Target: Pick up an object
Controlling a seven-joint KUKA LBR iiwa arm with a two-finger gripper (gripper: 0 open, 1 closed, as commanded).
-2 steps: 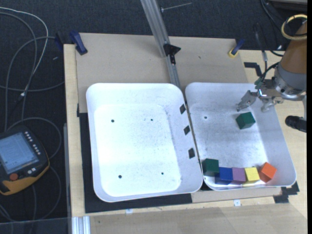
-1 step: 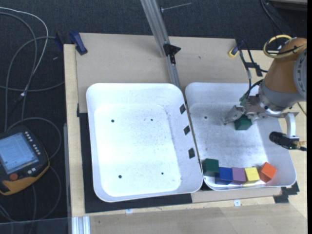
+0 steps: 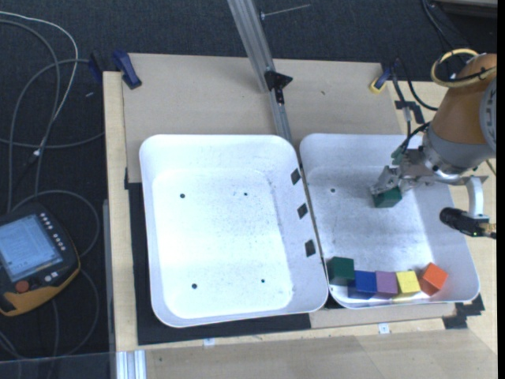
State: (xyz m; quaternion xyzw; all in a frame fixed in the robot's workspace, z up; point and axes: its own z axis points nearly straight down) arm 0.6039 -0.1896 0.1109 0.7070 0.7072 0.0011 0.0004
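Observation:
In the right bin, my gripper reaches in from the right, over the bin's upper middle. A small dark green block sits between its grey fingers, and the gripper is shut on it. Along the bin's front edge lies a row of blocks: dark green, blue, purple, yellow and orange.
The left bin stands beside the right one, with black clips along the shared wall. A metal rail slants down from the top to the gap between the bins. A pendant and cables lie off the bench at left.

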